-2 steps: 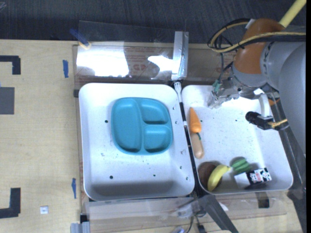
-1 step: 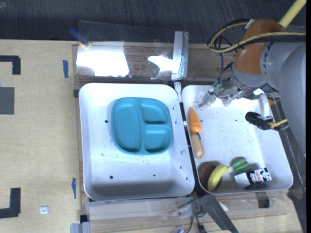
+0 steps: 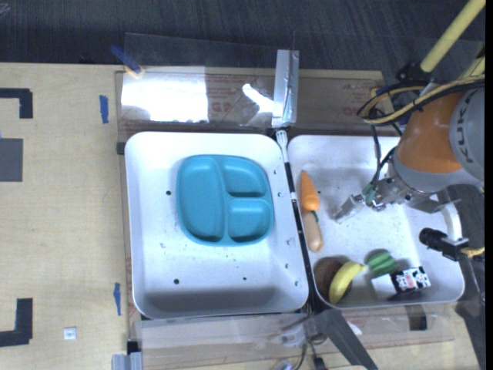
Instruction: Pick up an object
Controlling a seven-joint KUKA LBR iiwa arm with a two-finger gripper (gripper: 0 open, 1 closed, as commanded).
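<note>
arm: i am seeing the grey arm (image 3: 462, 141) with its orange band (image 3: 431, 141) reaching in from the right, over the right bin (image 3: 350, 151).
gripper: the gripper (image 3: 348, 206) is hanging low over the middle of the right bin, pointing left; i cannot tell from this view how its tips are standing, and i am seeing nothing between them.
carrot: an orange carrot (image 3: 309, 192) is lying just to the left of the gripper, along the bin's left wall.
pale stick: a tan, stick-like piece (image 3: 314, 231) is lying left of and below the gripper, its top end touching the carrot's lower end.
banana: a yellow banana (image 3: 344, 279) is resting below the gripper, near the bin's front wall.
brown object: a dark round thing (image 3: 327, 268) is sitting touching the banana's left side.
green object: a green item (image 3: 379, 261) is lying below and right of the gripper, just beside the banana's tip.
small box: a black and white box (image 3: 410, 280) is sitting further right, well below the gripper.
left bin: the left bin (image 3: 154, 268) is lying well to the gripper's left, holding a blue divided plate (image 3: 225, 199).
</note>
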